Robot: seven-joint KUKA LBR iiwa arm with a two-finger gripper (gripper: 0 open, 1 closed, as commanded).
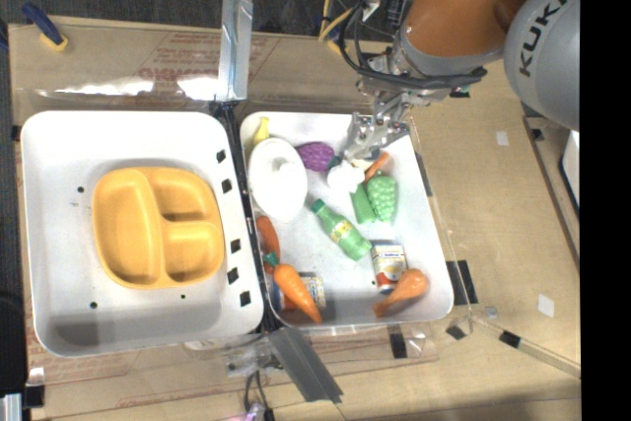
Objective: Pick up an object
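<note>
partly hidden small carrot (378,165), blurred jaws above

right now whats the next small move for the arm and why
Probably a short descent: the gripper hangs over the right bin's upper part, just above the small orange piece beside the green toy, with nothing visibly held.

Claw (370,145) finger state unclear; can (314,291) partly hidden.
</note>
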